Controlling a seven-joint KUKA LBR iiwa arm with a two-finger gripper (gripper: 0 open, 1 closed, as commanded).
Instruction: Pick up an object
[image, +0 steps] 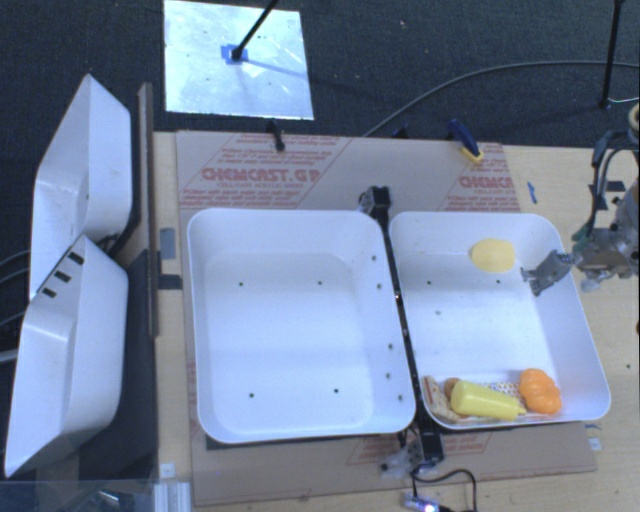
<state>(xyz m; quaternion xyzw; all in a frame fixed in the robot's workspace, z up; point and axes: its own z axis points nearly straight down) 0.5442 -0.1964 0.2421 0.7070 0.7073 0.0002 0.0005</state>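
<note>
The right bin (580, 340) holds a pale yellow round object (493, 255) near its far edge. Along its near edge lie a yellow elongated object (483, 401), an orange round object (540, 392) and a tan cracker-like piece (436, 396), close together. My gripper (548, 271) hovers over the right bin's far right rim, a short way right of the pale yellow object and apart from it. Nothing is seen held in it.
The left bin (290, 330) sits beside the right one, with a black divider (398, 300) between them. Two more white bins (70, 300) lean at the far left. A blue-and-yellow clamp (465, 142) is on the cardboard behind.
</note>
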